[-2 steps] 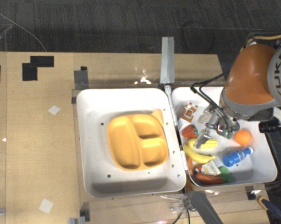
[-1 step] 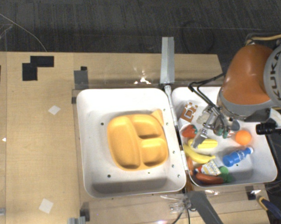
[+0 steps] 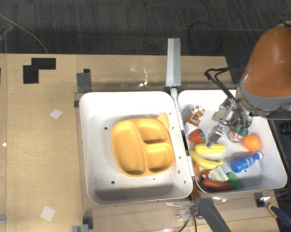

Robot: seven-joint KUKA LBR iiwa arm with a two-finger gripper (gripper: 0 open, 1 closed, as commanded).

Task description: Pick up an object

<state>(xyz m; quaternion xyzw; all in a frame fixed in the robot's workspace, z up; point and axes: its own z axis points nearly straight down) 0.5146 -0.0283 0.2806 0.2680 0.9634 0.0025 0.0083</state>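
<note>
The right bin [image 3: 278,172] holds a pile of toy items: a yellow banana [image 3: 208,153], an orange [image 3: 252,142], a blue bottle [image 3: 244,162], a red strawberry [image 3: 196,135], a small brown-and-white box [image 3: 194,116] and a red item with a green end [image 3: 219,184]. My gripper [image 3: 222,130] hangs over the bin's middle, just above the banana, between the strawberry and the orange. Its fingers are spread apart with nothing between them. A small green-and-white item [image 3: 239,131] lies partly hidden behind the gripper.
The left bin [image 3: 92,154] holds a yellow divided tray [image 3: 139,146]. A metal post [image 3: 173,61] stands at the back between the bins. The arm's orange band [image 3: 273,64] looms over the right bin's far corner, and black cables [image 3: 221,81] run along it.
</note>
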